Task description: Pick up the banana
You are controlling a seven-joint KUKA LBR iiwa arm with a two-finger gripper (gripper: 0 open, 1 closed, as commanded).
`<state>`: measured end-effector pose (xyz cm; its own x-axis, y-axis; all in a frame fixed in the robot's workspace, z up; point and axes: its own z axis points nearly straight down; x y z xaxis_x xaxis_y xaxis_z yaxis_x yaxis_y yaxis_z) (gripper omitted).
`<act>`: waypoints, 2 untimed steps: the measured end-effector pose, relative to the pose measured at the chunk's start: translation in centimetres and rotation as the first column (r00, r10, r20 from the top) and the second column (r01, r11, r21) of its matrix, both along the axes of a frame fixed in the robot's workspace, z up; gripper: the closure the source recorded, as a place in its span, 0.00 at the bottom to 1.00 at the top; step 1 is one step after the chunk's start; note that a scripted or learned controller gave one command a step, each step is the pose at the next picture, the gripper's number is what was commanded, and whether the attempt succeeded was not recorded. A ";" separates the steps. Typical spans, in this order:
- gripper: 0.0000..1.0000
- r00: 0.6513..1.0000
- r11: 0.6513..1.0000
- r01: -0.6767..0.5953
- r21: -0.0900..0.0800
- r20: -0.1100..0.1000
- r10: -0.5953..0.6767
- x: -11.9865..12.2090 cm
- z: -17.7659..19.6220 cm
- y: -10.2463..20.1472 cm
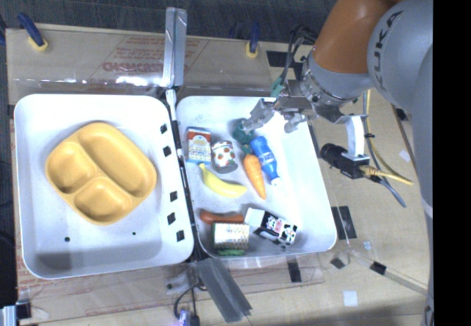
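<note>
The yellow banana (221, 184) lies in the right bin (313, 192), near its middle, below a small round red and white item (224, 157) and left of the orange carrot (255, 174). My gripper (277, 117) hangs over the upper part of that bin, above and to the right of the banana and apart from it. Its two grey fingers (259, 112) stand spread, with nothing between them. A blue bottle (264, 157) and a dark green item (241, 129) lie just beneath the fingers.
The left bin (44, 243) holds a yellow divided plate (101, 170). In the right bin also lie a small carton (198, 146), a sausage (221, 217), a can (229, 236) and a black and white box (274, 227). A metal divider (174, 52) stands between the bins.
</note>
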<state>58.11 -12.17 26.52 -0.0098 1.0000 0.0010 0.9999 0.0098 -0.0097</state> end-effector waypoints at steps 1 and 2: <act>0.00 1.000 1.000 0.016 -0.001 -0.001 -0.016 -3.1 -7.9 7.4; 0.00 0.995 0.995 -0.098 0.002 0.000 0.098 -6.2 -17.6 2.7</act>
<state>51.92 -9.43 8.97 -0.1079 0.9942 0.0029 0.9941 0.1079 -0.0094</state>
